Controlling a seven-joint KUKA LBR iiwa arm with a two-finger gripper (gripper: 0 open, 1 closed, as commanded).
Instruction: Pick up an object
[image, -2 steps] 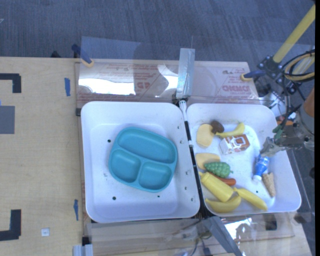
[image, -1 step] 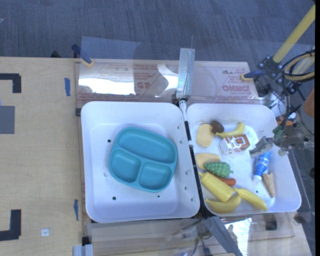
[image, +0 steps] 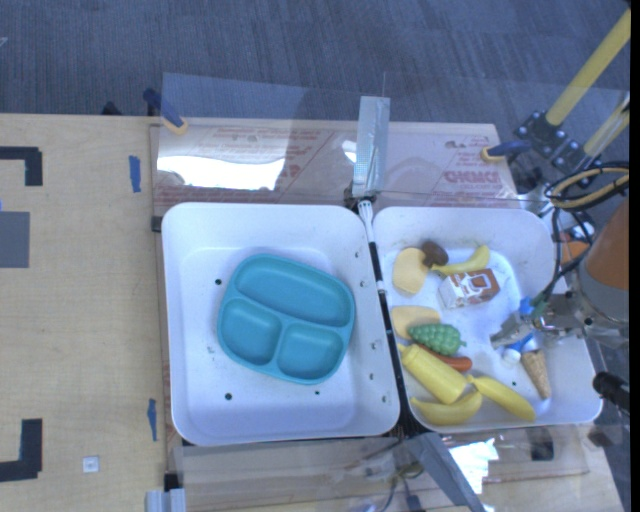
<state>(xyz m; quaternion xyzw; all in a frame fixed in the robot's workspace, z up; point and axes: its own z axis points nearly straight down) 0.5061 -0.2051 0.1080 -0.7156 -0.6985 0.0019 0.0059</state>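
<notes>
Wooden bench (image: 80, 300) carries two white bins: the left bin (image: 190, 390) holds a teal divided plate (image: 285, 318), the right bin (image: 575, 400) toy food. From the frame's right edge the gripper (image: 522, 330) hangs low over a blue item (image: 520, 345) beside an ice-cream cone (image: 537, 372); its grip I cannot tell. A good pick means centring on one piece, clear of the bananas (image: 505, 397).

A blue divided tray (image: 286, 316) lies in the left white bin (image: 190, 400). Clear plastic sheets (image: 240, 140) stand behind both bins on the wooden bench (image: 70, 300).
</notes>
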